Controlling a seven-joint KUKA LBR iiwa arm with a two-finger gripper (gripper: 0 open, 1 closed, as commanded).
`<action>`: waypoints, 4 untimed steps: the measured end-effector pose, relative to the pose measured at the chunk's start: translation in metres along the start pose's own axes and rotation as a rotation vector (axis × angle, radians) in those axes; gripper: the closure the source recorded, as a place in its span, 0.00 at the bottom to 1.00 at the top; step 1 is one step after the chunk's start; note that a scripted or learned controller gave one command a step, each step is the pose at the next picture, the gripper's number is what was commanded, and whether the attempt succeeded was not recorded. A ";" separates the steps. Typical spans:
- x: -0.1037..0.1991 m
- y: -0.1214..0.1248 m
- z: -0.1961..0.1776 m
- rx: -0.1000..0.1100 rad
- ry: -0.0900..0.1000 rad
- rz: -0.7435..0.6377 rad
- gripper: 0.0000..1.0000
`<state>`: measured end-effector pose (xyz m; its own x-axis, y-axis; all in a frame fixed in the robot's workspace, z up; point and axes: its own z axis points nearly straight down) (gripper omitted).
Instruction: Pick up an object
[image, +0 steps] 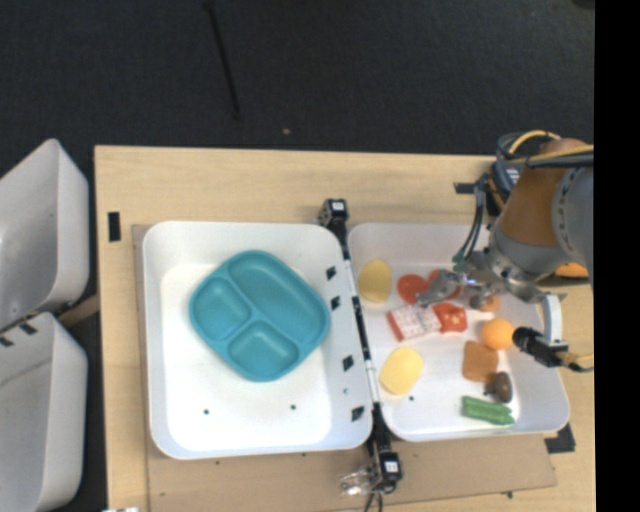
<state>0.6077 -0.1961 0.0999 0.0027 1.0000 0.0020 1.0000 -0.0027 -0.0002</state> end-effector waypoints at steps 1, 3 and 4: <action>-0.001 0.002 -0.010 -0.005 -0.002 -0.001 1.00; -0.004 0.010 -0.130 -0.003 -0.004 -0.007 1.00; -0.004 0.011 -0.138 0.002 -0.002 -0.009 1.00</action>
<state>0.6192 -0.2008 0.2379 -0.0068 1.0000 -0.0002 1.0000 0.0068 -0.0019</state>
